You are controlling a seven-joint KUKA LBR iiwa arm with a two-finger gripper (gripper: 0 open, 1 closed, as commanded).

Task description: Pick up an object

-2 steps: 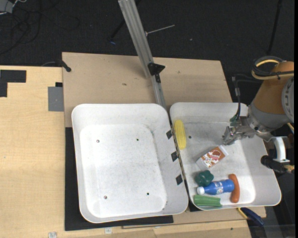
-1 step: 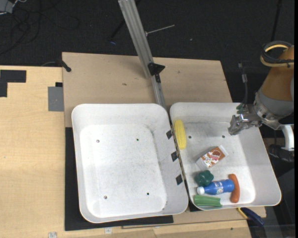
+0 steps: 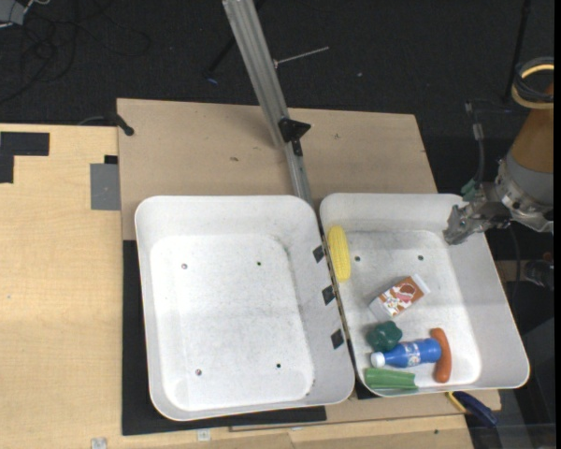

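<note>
Toys (image 3: 407,340) are lying in the right bin's (image 3: 486,279) near corner, while the fingers (image 3: 460,223) are hanging over its far right edge.

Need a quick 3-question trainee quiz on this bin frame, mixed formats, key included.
1. True or false: the yellow corn cob lies along the left wall of the right bin.
2. Which item touches the blue bottle on its right end? A) orange-red sausage B) snack packet C) corn cob
3. Fill in: the gripper is over the right bin's ____ right corner.

Key: 1 true; 2 A; 3 far (top). The green pod and dark green piece also sit by the bottle; the left bin holds none of these items.
</note>
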